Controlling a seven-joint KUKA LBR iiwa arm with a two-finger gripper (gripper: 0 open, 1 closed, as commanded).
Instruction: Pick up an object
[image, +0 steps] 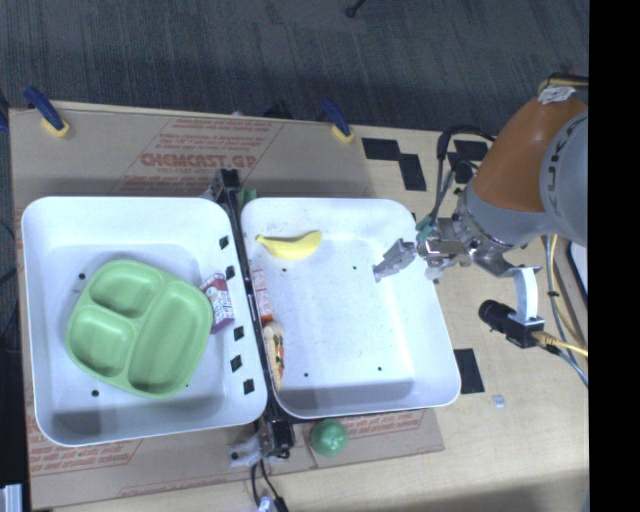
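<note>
**Gripper over right bin, nothing grasped**

Near edge: small green ball (327, 436) on the bench, outside the bins. Farther, yellow plastic banana (291, 244) lies in the right white bin (340, 390), well apart from the gripper (393, 260); finger state unreadable. Risk: closing on bare floor, since the banana sits off to the side.

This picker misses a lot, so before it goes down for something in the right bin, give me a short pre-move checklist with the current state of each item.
1. Target in reach: banana lies in the right bin, near its far left corner: ok.
2. Banana free of neighbours: bare bin floor around it: ok.
3. Gripper over the banana: it sits above the bin's right side, apart from it: not ok.
4. Nothing already held: cannot tell.
5. Packets along the bin's left wall out of the way: ok.
6. Green ball outside the bins on the cardboard: ok.
</note>
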